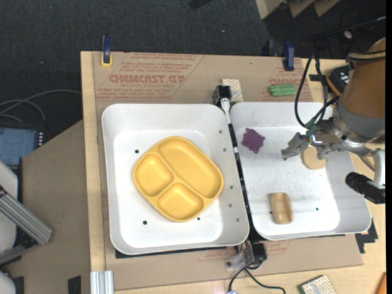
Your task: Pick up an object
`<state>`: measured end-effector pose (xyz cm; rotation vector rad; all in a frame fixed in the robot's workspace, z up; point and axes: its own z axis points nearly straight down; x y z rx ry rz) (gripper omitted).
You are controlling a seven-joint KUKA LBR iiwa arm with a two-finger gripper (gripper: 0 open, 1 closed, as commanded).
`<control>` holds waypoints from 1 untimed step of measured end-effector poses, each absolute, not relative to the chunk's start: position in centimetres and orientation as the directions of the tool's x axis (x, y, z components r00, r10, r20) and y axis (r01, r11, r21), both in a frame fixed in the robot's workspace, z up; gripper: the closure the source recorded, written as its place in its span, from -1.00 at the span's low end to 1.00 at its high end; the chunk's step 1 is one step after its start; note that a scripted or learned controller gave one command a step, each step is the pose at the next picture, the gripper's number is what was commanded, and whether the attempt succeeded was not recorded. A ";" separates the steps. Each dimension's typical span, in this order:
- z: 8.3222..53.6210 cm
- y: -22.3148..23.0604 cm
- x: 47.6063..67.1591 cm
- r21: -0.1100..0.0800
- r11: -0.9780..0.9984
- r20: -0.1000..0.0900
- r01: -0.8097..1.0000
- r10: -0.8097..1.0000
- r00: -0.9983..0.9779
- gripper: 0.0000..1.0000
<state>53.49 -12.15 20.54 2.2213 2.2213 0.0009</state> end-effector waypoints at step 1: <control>9.3 -21.4 56.3 0.000 0.004 0.004 1.000 1.000 -0.004 -1.00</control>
